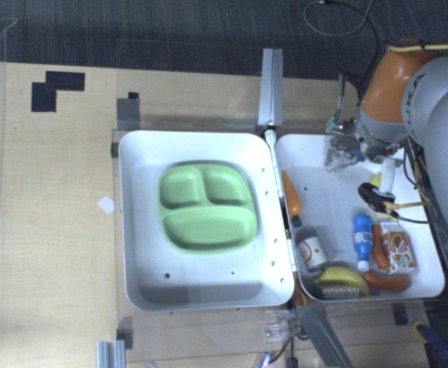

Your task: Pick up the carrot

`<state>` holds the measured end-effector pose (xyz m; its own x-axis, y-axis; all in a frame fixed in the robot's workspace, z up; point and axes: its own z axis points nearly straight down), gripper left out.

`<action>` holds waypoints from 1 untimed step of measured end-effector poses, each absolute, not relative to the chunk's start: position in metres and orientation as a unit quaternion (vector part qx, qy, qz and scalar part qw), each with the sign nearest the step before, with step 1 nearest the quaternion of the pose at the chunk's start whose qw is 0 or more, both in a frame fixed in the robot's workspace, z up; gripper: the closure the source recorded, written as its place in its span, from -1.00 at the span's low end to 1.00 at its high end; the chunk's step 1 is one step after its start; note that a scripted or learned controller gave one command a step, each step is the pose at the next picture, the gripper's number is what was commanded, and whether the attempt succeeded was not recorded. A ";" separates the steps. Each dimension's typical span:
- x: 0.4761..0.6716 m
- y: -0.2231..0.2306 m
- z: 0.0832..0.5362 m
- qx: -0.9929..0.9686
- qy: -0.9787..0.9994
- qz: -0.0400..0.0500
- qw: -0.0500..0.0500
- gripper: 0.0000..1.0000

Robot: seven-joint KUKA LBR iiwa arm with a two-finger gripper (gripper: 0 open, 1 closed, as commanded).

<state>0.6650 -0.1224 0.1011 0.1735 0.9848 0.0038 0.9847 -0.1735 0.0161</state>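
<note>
The carrot [291, 195] lies along the right bin's [431, 278] left wall. Bring the jaws [340, 156] across, aligned crosswise; whether they're released or clenched, I can't tell.

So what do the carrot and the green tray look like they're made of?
The carrot looks like smooth moulded plastic, a toy: even orange with a slight sheen, though its surface is too small to read. The green tray looks like matte plastic: one flat pale green colour, rounded moulded compartments, soft highlights.
</note>
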 end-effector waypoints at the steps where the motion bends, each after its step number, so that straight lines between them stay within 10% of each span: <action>1: 0.599 -0.137 0.229 0.798 0.603 0.003 0.003 1.00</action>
